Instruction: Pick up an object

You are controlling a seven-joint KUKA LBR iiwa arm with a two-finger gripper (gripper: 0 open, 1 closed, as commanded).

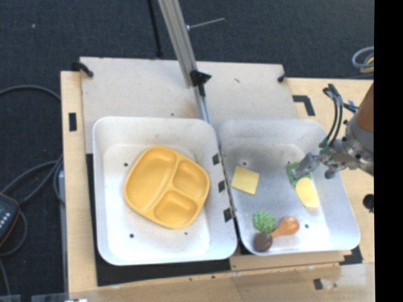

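Gripper reaches in from the right, low over the right bin, by a green piece and a yellow object; whether anything is held, I cannot tell. Nearer lie a green toy and a brown-orange drumstick shape. Yellow square sits left. Yellow divided plate rests in the left bin
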